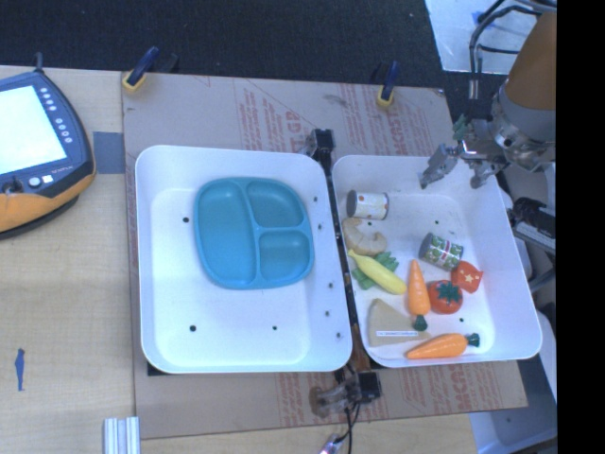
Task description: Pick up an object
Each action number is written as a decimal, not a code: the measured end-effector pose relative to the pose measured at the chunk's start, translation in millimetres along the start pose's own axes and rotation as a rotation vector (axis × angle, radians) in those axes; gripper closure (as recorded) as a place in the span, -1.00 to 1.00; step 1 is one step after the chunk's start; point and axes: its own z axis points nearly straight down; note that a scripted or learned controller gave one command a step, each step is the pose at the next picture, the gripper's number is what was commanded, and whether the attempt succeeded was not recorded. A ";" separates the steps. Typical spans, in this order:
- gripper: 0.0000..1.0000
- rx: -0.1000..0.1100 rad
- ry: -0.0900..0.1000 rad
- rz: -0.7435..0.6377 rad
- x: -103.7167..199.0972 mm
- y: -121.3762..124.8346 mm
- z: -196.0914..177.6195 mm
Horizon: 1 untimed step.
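My gripper (461,167) hangs over the back edge of the right bin (501,244), its two fingers spread apart with nothing between them. Below it in the bin lie a small tan can on its side (368,204), a green can (440,250), a red strawberry (467,276), a tomato (445,296), two carrots (417,288) (440,346), a yellow corn cob (376,271), a beige piece (365,238) and a cheese wedge (389,322). All of them sit apart from the gripper.
The left bin (161,253) holds a blue divided plate (253,231). A handheld control pendant (38,149) lies on the bench at far left. Clamps (140,69) (386,85) hold the cardboard at the back edge.
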 end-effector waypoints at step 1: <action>-1.00 0.003 0.000 -0.001 -1.0 -60.2 118.9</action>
